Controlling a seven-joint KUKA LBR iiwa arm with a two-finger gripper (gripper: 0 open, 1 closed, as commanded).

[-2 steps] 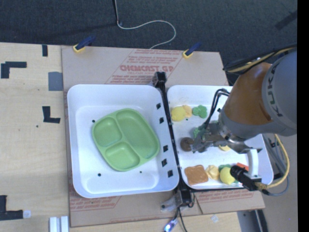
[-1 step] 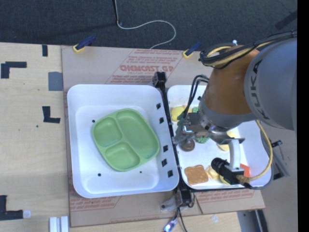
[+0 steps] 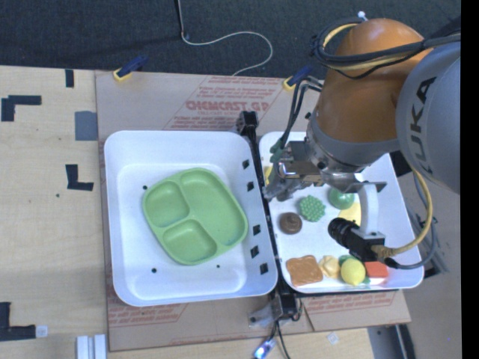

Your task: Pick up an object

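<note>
My gripper [image 3: 280, 179] hangs low over the left part of the right bin [image 3: 394, 172], close to the wall between the two bins. Just below it in this bin lie a brown round piece [image 3: 290, 223] and a bumpy green ball [image 3: 312, 208]. A smooth green piece [image 3: 341, 198] sits to the right of the ball, partly under the arm. Along the bin's front edge lie a slice of toast [image 3: 303, 270], a small pale-yellow piece [image 3: 329, 264], a yellow lemon [image 3: 352, 273] and a red-orange piece [image 3: 377, 272]. Nothing shows in the gripper.
The left bin [image 3: 127, 200] holds a green divided plate [image 3: 194, 215] lying flat. The bulky orange and grey arm [image 3: 367, 88] covers the back of the right bin. Black clips line the wall between the bins [image 3: 258, 223].
</note>
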